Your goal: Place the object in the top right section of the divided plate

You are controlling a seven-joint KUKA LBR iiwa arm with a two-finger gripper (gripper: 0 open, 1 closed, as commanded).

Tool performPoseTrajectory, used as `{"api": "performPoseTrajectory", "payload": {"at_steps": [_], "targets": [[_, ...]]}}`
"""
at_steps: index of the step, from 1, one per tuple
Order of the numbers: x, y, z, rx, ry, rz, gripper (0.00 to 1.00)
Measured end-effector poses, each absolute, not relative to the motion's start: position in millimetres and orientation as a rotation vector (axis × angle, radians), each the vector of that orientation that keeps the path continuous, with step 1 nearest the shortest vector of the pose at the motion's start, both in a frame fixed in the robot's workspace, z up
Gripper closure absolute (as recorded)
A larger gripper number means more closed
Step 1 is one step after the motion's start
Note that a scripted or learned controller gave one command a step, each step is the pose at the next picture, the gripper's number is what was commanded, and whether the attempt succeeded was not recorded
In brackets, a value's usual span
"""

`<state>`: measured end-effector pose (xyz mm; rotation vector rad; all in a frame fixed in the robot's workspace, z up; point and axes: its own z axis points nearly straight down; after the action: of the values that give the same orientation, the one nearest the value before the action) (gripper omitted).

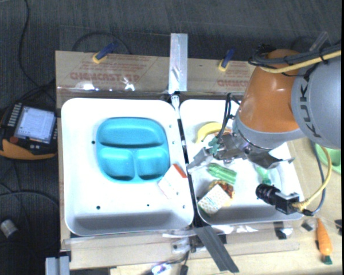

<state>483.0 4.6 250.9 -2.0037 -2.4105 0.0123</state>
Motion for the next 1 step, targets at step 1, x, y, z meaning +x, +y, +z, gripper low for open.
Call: {"api": "performPoseTrajectory", "payload": {"at_steps": [1], "targets": [[483.0, 4.6, 250.9, -2.004, -2.41, 0.012, 0.0]]}}
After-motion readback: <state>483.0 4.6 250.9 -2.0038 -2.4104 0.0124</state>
